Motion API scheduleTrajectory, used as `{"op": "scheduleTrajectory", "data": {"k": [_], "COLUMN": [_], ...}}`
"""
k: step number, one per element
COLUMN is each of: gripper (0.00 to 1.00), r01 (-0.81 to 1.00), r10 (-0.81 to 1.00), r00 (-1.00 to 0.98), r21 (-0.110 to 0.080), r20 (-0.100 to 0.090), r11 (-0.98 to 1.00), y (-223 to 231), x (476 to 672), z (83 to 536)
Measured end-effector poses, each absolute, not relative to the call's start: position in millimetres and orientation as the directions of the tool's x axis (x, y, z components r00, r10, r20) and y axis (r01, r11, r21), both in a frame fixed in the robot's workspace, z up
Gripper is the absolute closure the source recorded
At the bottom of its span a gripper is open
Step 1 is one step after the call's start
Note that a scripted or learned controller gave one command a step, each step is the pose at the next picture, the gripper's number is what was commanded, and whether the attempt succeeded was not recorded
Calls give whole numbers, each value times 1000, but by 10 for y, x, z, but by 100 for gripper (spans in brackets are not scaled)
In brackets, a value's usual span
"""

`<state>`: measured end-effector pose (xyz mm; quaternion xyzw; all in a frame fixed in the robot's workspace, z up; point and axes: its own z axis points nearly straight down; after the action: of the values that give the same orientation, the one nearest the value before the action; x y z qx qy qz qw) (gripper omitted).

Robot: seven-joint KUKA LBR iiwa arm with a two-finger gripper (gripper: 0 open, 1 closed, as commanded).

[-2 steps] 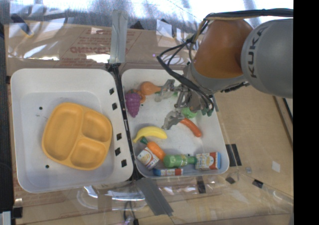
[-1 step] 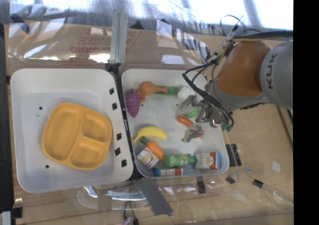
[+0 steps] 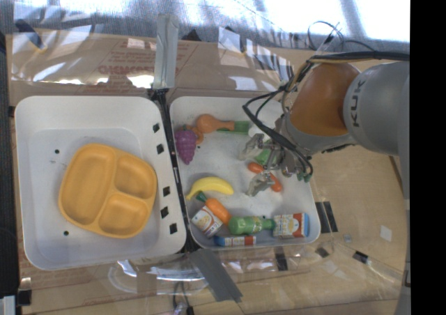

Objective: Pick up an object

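Observation:
My gripper is low over the right side of the right bin, under the orange-banded wrist. Its two fingers stand apart, one near the upper finger tip and the other lower down. A small orange toy carrot lies on the bin floor between them, and the fingers are not closed on it. A banana, purple grapes and an orange gourd with a green stem lie to the gripper's left.
Along the right bin's front wall lie a small can, an orange piece, a green bottle, a juice carton and a thin blue-red item. The left bin holds a yellow divided plate.

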<state>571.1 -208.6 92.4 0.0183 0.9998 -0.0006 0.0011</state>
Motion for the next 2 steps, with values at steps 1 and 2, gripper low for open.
{"op": "scheduleTrajectory", "data": {"k": [1,2], "gripper": [100,100], "r01": [29,-320], "r10": [29,-320], "r00": [-1000,-947], "r21": [-3,-3], "r20": [-9,-5], "r11": [1000,947], "y": [-2069,-2039], "x": [5743,5953], "z": [1056,1581]}}
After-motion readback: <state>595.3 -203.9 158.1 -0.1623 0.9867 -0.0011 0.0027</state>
